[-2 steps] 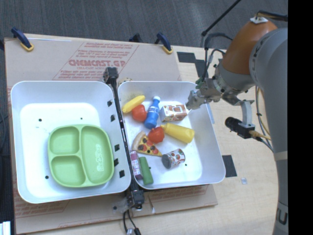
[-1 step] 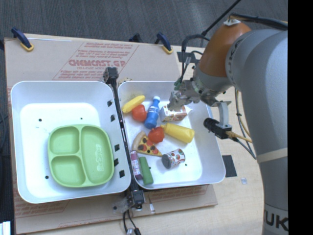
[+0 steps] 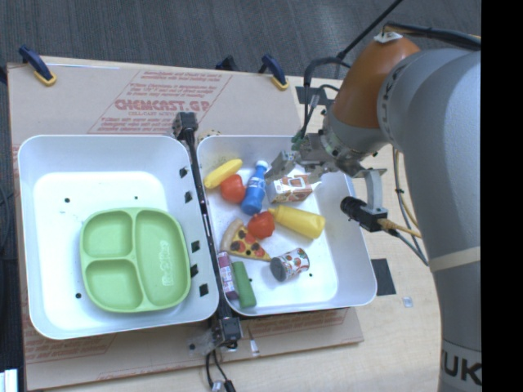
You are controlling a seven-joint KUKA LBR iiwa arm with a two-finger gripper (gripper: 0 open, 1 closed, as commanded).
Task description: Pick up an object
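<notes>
The right bin (image 3: 351, 260) holds several toy items: a yellow banana (image 3: 223, 172), a red tomato (image 3: 233, 188), a blue bottle (image 3: 255, 186), a brown-and-white snack packet (image 3: 292, 189), a yellow squeeze bottle (image 3: 299, 220), a red pepper (image 3: 261, 224), a pizza slice (image 3: 243, 242), a small can (image 3: 290, 264) and a green stick (image 3: 243, 287). My gripper (image 3: 288, 168) is low in the back of this bin, right above the snack packet and just right of the blue bottle. The wrist hides the bin's back right corner.
The left bin (image 3: 41, 162) contains a green divided plate (image 3: 135, 258). A black clip rail (image 3: 189, 149) runs between the bins. The arm's grey body and orange band (image 3: 372, 80) fill the right side. Cardboard (image 3: 155, 96) lies behind the bins.
</notes>
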